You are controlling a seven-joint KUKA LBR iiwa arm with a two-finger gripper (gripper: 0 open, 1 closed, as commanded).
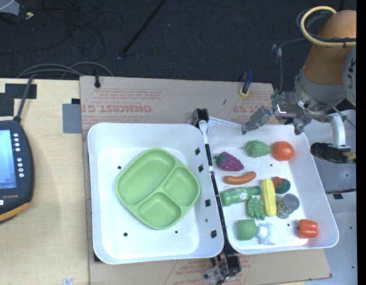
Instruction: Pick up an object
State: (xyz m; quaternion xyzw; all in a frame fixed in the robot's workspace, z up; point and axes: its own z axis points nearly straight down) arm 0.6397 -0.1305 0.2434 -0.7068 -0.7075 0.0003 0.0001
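Two-finger grey gripper (279,119) hangs over the far edge of the right shallow white bin (322,186). Jaws spread wide apart, one finger (254,122) reaching left, the other toward the right; nothing between them, no contact seen. Just below: green leafy plastic vegetable (258,148) beside round red plastic tomato (283,151). Further down, purple toy grape bunch (228,160), orange-red toy sausage (239,178), yellow toy corn cob (268,197). Left white bin (105,218) carries a light green three-compartment plastic plate (157,187).

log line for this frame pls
phase: approach | gripper: above right bin's far edge, holding nothing seen | nearest: tomato | left bin: green plate
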